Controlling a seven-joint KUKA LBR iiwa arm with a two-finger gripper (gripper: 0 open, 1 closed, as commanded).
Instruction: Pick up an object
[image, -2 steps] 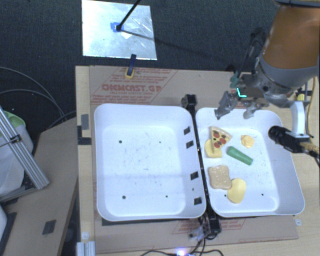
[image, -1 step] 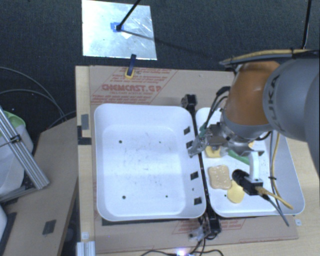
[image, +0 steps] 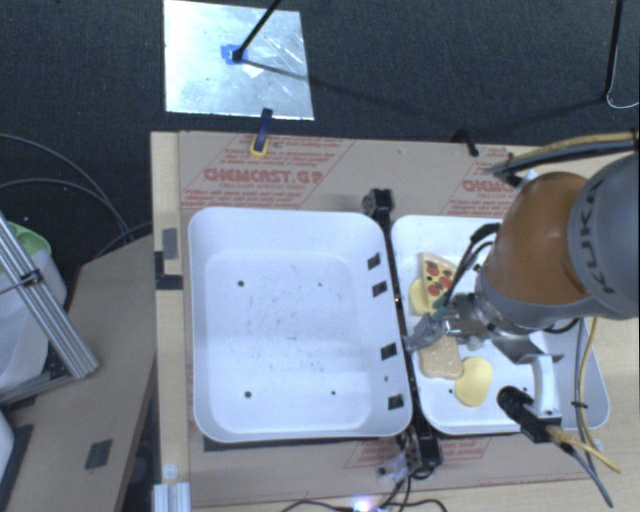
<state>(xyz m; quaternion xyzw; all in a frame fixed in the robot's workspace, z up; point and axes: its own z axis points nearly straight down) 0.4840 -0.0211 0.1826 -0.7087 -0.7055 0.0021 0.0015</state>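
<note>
The right bin (image: 432, 415) holds a pizza-slice toy (image: 436, 277), a tan bread-like piece (image: 441, 359) and a pale yellow round piece (image: 474, 381). A small yellow piece (image: 418, 296) peeks out by the divider. My gripper (image: 432, 330) hangs low at the right bin's left side, just above the tan piece and below the pizza slice. The arm's orange band (image: 540, 240) and grey wrist cover much of the bin's middle and right.
The left bin (image: 290, 320) sits beside it, parted by a black divider with clips (image: 390, 290). Both bins rest on a cardboard sheet (image: 280, 170). A metal plate (image: 238, 58) lies beyond the bench. Cables (image: 585, 440) trail at the lower right.
</note>
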